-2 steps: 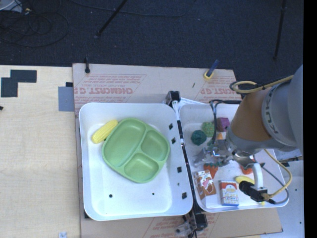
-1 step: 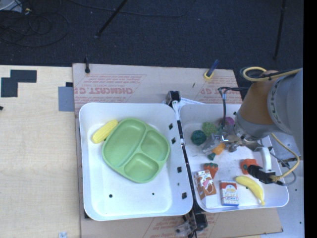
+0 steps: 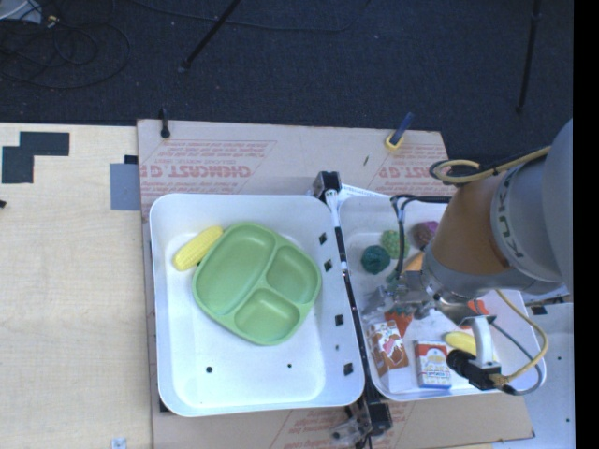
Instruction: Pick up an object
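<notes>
Reaching in from the right, the grey arm (image 3: 524, 218) with its orange band (image 3: 468, 227) hangs over the right bin (image 3: 374, 382), its wrist pointing down toward the bin's middle. The gripper (image 3: 404, 293) sits low among the clutter there, near the divider between the two bins; whether it is spread or pressed together, I cannot tell, since the wrist hides it from above.

Several small objects lie in the right bin. A dark green ball (image 3: 375, 259) rests near the bin's upper left, with a lighter green piece (image 3: 390, 242) just above it and a purple object (image 3: 427, 234) beside the band. Below the gripper lie a red-and-white packet (image 3: 387, 345) and a small red box (image 3: 432, 363), close together. A yellow object (image 3: 460, 341) lies just right of the box, partly under a white part of the arm's cabling.

The left bin (image 3: 178, 363) holds a green divided plate (image 3: 257, 282), tilted at an angle, and a yellow corn cob (image 3: 197, 247) touching the plate's upper left rim. Both bins stand on a cardboard sheet (image 3: 243, 157) on the light wooden desk (image 3: 65, 297).
</notes>
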Controlling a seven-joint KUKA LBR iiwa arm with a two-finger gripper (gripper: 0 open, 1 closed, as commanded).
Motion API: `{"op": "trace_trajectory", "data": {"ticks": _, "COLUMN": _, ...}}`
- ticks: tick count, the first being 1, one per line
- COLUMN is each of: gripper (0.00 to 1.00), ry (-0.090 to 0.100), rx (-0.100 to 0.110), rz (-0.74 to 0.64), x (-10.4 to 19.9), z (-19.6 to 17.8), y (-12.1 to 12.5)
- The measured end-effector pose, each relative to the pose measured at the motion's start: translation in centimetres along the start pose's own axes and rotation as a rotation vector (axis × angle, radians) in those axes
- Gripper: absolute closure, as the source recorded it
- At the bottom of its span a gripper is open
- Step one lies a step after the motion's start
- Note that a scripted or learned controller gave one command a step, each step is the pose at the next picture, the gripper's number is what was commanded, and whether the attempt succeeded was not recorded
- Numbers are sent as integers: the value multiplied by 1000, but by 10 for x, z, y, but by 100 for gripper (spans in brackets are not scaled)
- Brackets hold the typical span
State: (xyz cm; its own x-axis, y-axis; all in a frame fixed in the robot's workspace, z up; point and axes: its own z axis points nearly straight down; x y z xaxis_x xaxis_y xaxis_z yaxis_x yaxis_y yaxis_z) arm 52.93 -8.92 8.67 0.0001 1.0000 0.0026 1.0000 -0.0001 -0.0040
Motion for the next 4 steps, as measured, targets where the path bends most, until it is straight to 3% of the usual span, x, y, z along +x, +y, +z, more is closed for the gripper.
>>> {"op": "trace_trajectory", "data": {"ticks": 1, "gripper": 0, "ry": -1, "rx": -5, "rz": 1, "x": -4, "z": 0, "y": -52}}
{"op": "trace_trajectory", "data": {"ticks": 2, "gripper": 0, "ry": -1, "rx": -2, "rz": -1, "x": -29, "z": 0, "y": -1}}
{"op": "trace_trajectory", "data": {"ticks": 3, "gripper": 0, "ry": -2, "rx": -3, "rz": -2, "x": -23, "z": 0, "y": 70}}
{"op": "trace_trajectory", "data": {"ticks": 4, "gripper": 100, "ry": 2, "rx": 5, "rz": -6, "x": -22, "z": -7, "y": 70}}
